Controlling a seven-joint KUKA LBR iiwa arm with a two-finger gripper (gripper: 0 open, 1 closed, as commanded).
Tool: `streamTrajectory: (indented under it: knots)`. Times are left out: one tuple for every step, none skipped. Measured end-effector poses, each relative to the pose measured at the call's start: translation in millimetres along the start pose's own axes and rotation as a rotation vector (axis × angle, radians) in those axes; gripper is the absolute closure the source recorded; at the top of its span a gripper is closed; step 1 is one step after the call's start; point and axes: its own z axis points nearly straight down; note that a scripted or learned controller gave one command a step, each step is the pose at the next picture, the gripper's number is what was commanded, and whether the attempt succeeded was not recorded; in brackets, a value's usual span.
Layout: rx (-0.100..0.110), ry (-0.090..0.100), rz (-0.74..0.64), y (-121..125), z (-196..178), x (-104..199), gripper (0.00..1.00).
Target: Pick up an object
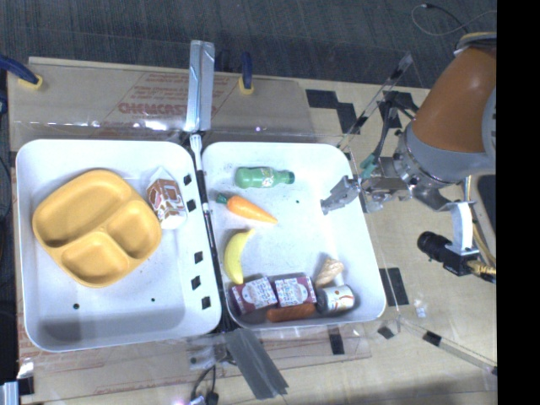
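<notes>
My gripper (338, 195) hangs over the right rim of the right bin (368, 251), open, with nothing between its fingers. In that bin lie a green bottle (263, 176) at the back, an orange carrot (247, 209) just in front of it, and a yellow banana (236, 256) by the left wall. Along the front wall sit two red packets (274, 293), a red sausage-like piece (291, 313), a small can (337, 299) and a pale bun-shaped piece (329, 270). The carrot and bottle are to the gripper's left.
The left bin (51, 319) holds a yellow divided plate (95, 226) and a brown-and-white packet (166, 201) against the divider. A metal bar (201, 83) stands behind the two bins. The middle of the right bin's floor is bare.
</notes>
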Motion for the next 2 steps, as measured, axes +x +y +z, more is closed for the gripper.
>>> streamTrajectory:
  knots:
    - [0.001,0.0,-0.233,56.0,126.0,60.2,0.0]
    - [0.0,-0.001,-0.216,93.7,189.6,61.2,0.0]
